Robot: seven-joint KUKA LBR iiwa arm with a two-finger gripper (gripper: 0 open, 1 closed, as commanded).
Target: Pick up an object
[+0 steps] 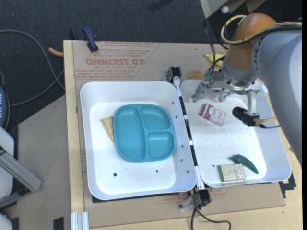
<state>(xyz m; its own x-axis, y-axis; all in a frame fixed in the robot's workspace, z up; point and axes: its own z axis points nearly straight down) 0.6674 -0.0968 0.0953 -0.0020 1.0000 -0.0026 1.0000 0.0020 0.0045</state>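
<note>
Maroon-and-white small packet lies flat beneath the claw.

Grey arm, orange band
A yellow cable loops beside the band; metal wrist hardware sits below it.

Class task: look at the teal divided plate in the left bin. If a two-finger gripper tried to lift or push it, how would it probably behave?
The teal divided plate looks like moulded plastic, so probably stiff and fairly light. It lies flat and wide, so it should slide rather than tip or roll. Its smooth surface and low rim may slip from the fingers; its edge overlaps a tan cracker-like piece, which could shift too.
</note>
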